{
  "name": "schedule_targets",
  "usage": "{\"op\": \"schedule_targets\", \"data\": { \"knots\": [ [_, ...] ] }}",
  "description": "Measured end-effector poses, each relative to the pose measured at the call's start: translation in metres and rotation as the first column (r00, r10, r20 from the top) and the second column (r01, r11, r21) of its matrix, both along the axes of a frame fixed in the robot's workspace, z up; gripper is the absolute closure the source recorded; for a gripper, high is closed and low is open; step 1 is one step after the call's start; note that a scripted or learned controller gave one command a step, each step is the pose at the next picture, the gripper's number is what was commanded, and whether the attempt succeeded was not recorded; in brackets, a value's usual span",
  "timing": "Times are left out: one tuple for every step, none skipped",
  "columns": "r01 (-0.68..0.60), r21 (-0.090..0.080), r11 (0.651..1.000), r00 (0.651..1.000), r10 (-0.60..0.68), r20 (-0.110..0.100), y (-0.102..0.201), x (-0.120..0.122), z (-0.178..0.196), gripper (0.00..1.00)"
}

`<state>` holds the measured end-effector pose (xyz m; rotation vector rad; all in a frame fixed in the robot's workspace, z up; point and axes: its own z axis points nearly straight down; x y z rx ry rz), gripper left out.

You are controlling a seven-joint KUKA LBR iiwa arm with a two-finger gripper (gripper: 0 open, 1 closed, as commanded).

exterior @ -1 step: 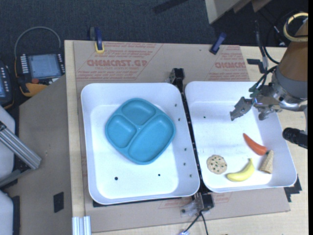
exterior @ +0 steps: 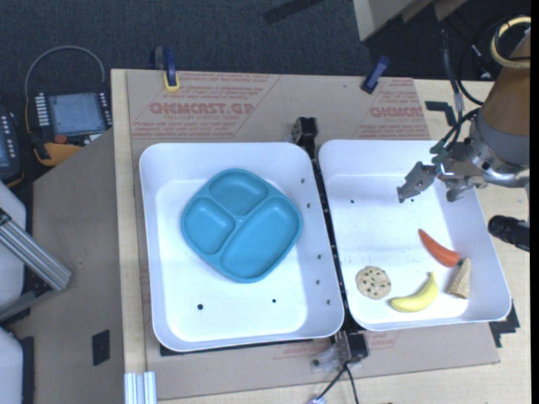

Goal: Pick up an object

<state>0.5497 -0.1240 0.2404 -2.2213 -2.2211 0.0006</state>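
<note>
Banana point(exterior: 417, 296) in right bin point(exterior: 370, 162); claw point(exterior: 434, 183) spread wide above, holding nothing; bench board printed "CHEMCAST GP"

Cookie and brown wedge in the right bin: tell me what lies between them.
In the camera view, the yellow banana lies between the cookie and the brown wedge, curving up toward the wedge, near the right bin's front wall.

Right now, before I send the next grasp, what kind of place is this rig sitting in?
Probably a robotics lab test bench, not a kitchen: two shallow white plastic bins on a brown protective-film board, toy food such as a yellow plastic banana, and a handheld control pendant with a screen on the dark carpet.
</note>
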Motion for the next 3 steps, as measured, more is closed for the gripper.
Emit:
{"op": "schedule_targets", "data": {
  "knots": [
    [0.001, 0.002, 1.0, 1.0, -0.001, -0.007, -0.009, -0.001, -0.049, 0.0],
    [0.0, 0.001, 1.0, 1.0, 0.0, -0.002, -0.017, 0.0, -0.094, 0.0],
    [0.0, 0.002, 1.0, 1.0, 0.0, -0.007, -0.019, 0.008, -0.151, 0.0]
  ]
}}
